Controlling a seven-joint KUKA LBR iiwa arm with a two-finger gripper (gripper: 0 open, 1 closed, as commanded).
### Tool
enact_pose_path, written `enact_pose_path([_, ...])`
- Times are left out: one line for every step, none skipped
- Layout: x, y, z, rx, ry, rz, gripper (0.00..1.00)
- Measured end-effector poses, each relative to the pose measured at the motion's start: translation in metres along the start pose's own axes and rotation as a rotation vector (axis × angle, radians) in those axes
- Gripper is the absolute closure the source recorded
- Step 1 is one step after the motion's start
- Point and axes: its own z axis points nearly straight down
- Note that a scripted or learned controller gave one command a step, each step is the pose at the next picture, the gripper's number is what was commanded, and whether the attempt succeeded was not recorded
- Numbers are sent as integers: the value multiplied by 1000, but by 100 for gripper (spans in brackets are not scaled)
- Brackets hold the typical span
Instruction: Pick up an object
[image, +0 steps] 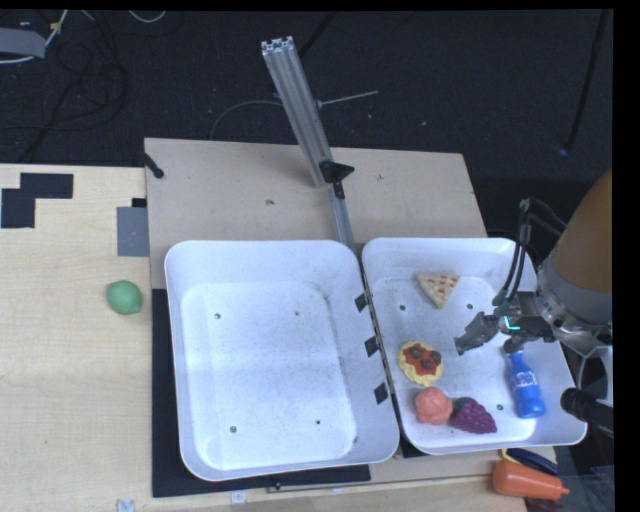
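Note:
The right bin (480, 255) holds a pizza-slice toy (438, 287), a yellow and red toy (421, 362), a pinkish-red ball (432, 405), purple grapes (473, 415) and a blue bottle (524, 383). My gripper (492, 342) hangs over the right part of this bin, between the yellow toy and the blue bottle. It is open, with one dark finger (470, 340) slanting left and the other just above the bottle's top. Nothing sits between the fingers.
The left bin (200, 270) stands beside the right one. A green ball (124, 297) lies on the bench at the far left. An orange object (525, 480) lies outside the right bin's front edge. An aluminium bar (305, 110) slants up behind the bins.

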Motion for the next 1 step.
enact_pose_path([0, 0, 0, 0, 0, 0, 0])
